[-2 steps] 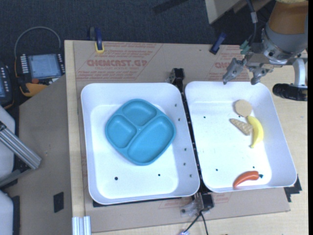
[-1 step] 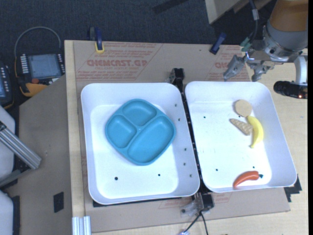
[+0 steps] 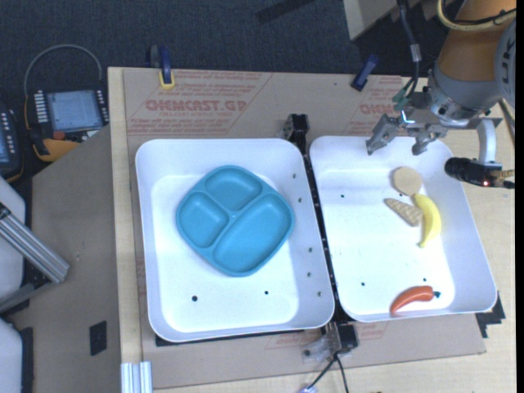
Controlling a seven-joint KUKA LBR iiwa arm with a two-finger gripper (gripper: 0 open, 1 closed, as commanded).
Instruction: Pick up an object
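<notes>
I'm looking down on the table (image 3: 246, 97) w/ both bins, and the claw (image 3: 400, 143) is hanging over the far rim of the right bin (image 3: 360, 252), reaching in on the grey arm (image 3: 471, 64) from the right. Its two fingers are standing spread apart w/ nothing between them, so it's gripping nothing atm. The closest pickable thing is a round tan piece (image 3: 406, 179), sitting just below the claw on the bin floor, a bit to the right of centre. Right beside it a pale brown wedge (image 3: 404, 210) is lying flat, and a banana (image 3: 427, 219) is curving down along the wedge's right side, its top end touching or nearly touching the round piece; I can't tell which. Those three are crowding each other, so each one has a neighbour tight against it. A red pepper (image 3: 411, 298) w/ a small green stem is lying by itself near the front rim of the same bin, well apart from the cluster, nothing around it. In the left bin (image 3: 164, 301) a blue divided plate (image 3: 235, 219) is sitting roughly mid-bin, alone, far from the claw. Outside the bins, a yellow clamp (image 3: 166, 74) and a blue clamp (image 3: 364, 72) are gripping the table's far edge.
</notes>
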